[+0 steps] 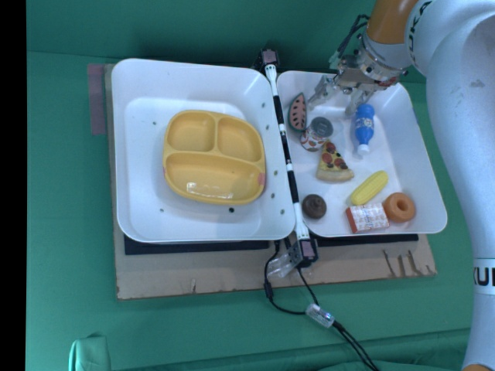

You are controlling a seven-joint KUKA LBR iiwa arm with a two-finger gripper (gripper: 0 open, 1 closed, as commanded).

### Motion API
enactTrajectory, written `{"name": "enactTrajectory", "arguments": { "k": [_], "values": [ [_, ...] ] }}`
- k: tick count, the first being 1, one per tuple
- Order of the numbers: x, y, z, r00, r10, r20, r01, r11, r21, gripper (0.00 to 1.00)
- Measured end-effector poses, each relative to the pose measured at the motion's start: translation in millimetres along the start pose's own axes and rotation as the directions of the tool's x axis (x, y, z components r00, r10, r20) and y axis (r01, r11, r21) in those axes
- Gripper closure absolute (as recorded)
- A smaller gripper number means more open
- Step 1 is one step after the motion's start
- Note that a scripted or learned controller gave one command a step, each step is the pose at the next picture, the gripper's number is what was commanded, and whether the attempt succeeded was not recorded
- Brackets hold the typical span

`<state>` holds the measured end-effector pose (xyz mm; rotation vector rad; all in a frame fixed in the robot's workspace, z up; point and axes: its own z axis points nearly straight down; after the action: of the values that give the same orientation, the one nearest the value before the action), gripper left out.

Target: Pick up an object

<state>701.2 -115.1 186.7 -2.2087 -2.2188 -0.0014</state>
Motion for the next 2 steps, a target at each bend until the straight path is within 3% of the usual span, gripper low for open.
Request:
{"name": "enactTrajectory", "arguments": {
  "k": [2],
  "values": [
    [0.9,-0.3,0.0,1.0,0.004,0.004,-0.004,1.0,0.0,0.0]
  ]
}}
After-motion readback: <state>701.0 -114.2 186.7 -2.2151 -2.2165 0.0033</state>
